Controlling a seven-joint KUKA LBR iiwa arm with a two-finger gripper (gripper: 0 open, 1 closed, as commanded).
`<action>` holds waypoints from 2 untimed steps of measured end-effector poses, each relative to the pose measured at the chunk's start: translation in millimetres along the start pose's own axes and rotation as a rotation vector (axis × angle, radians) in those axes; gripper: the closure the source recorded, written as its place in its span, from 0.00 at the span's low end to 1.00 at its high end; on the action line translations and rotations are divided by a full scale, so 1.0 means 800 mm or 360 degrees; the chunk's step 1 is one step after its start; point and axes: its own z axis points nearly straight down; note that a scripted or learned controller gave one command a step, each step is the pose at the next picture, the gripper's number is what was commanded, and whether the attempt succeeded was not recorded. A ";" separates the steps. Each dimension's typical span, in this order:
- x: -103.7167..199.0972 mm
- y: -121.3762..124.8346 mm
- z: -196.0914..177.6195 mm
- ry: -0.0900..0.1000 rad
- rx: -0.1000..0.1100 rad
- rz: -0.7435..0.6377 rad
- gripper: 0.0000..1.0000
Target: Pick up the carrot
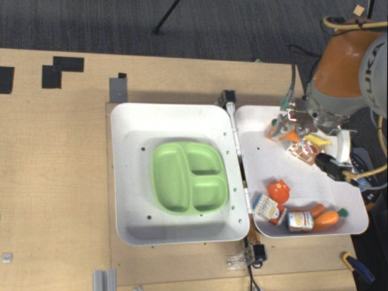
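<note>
You have the gripper [285, 125] hanging over the far end of the right bin [260, 156], and nothing of the job is done yet as far as I can judge: the carrot [328, 218] lies loose on the bin floor, well apart from the fingers, toward the near right corner of that bin. Whether the fingers are spread or closed you cannot tell from this angle; the wrist and some bright bits crowd them, so treat that as unknown.

What is left is the whole pick: bring the fingers across to the carrot, close on it, lift.

Count what sits in that bin. One carrot, orange with a green tip. Touching it on the side nearer the fingers is one small can [300, 221]. Beyond that, one small carton [265, 207] and one red tomato-like piece [279, 190]. Just beside the fingers lie one red-and-white packet [303, 152] and what may be a yellow banana [317, 140].

Far to the fingers' other side, one left bin [130, 162] holds one green divided plate [189, 176]. Both bins rest on the tabletop [54, 180].
</note>
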 end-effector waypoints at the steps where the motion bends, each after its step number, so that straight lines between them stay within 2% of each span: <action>1: 0.001 0.001 -0.013 0.0000 -0.0003 -0.0004 1.00; 2: 0.002 0.003 -0.027 0.0001 -0.0007 -0.0007 1.00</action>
